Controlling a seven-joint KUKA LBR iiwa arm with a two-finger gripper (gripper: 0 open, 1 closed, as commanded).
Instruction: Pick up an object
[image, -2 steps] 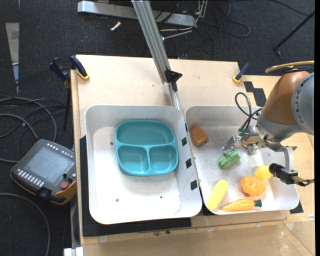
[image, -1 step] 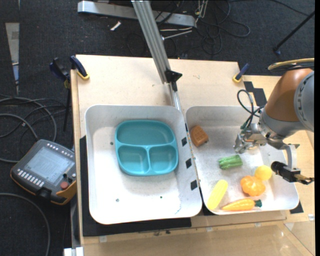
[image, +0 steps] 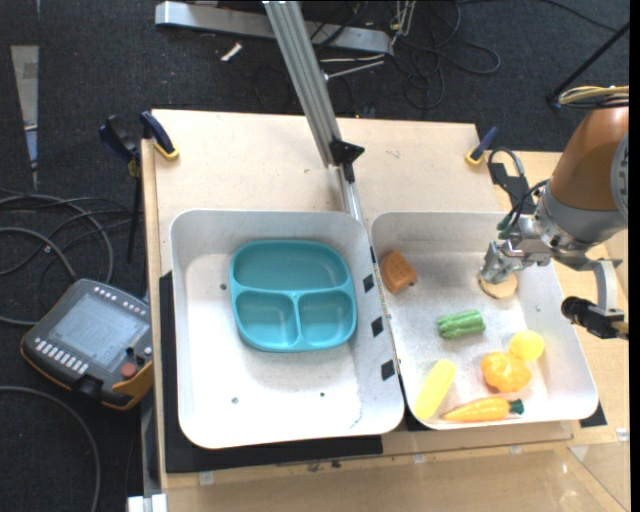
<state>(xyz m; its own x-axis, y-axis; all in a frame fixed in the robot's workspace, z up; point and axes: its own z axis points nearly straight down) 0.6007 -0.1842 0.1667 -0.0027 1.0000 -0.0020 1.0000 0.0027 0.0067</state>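
hand (image: 497, 268) low in right bin (image: 560, 400) | over pale disc (image: 499, 287) | teal tray (image: 293, 294) in left bin (image: 200, 400)

I count two white bins: left bin (image: 200, 300), right bin (image: 560, 400). One teal divided tray (image: 293, 295). Six food items: brown bread piece (image: 398, 271), green pickle (image: 461, 324), lemon (image: 527, 346), orange pepper (image: 504, 372), banana (image: 434, 389), carrot (image: 482, 408).

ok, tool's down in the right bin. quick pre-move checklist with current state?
1. Tool inside the right bin: ok.
2. Tool over a target, the tan round piece: ok.
3. Piece actually between the fingers: cannot tell.
4. Neighbours apart from the tool, green vegetable and brown block: ok.
5. Left bin drop area, teal tray lying flat: ok.
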